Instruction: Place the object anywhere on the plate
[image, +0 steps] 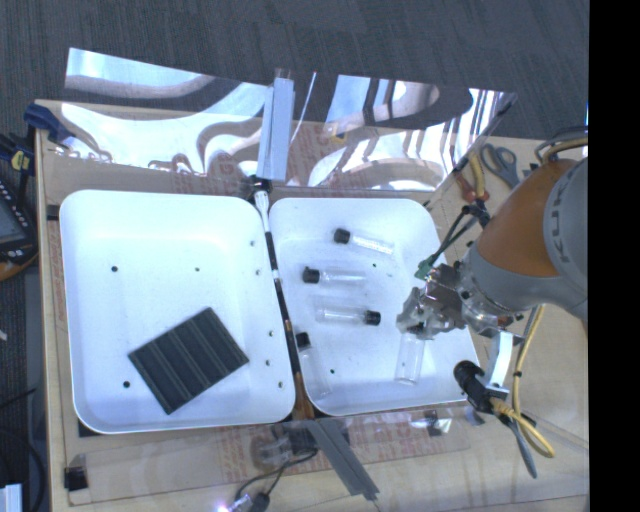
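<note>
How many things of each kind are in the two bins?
Clear vials: 4
Dark ribbed plate: 1
Small black piece: 1
Total: 6

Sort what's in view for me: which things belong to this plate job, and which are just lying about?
Job: dark grey ribbed rectangular plate; clear plastic tube just below the hand.
Lying about: three clear black-capped vials; small loose black cap.

I count 2 white bins (150, 250), 1 dark ridged plate (188, 359), 4 clear tubes (345, 316) and 1 loose black cap (302, 341).
</note>
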